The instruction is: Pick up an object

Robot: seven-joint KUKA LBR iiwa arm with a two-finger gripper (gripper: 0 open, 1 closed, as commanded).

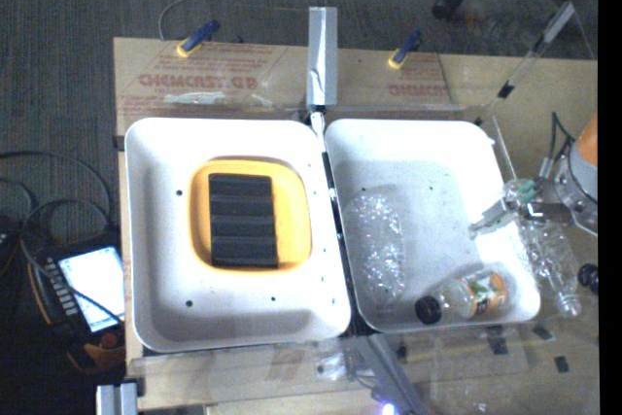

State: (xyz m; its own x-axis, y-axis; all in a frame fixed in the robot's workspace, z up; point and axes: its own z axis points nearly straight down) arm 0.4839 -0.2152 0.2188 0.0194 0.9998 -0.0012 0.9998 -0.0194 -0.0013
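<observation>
My gripper (520, 201) hangs over the right rim of the right bin (418, 151), with the arm's orange band at the view's right edge. A clear plastic bottle (550, 262) lies just below and to the right of the gripper, over the bin's right edge, and I cannot tell whether it is held. In the right bin lie a crumpled clear bottle (377, 243) near the left wall and a small bottle with a black cap and orange label (466, 296) in the front right corner. A yellow block with a black ridged top (248, 217) sits in the left bin (155, 209).
Two blue and yellow clamps (197, 37) (405, 47) hold a cardboard sheet behind the bins. A metal post (322, 58) stands between the bins at the back. A tablet (89, 282) and cables lie on the floor at left.
</observation>
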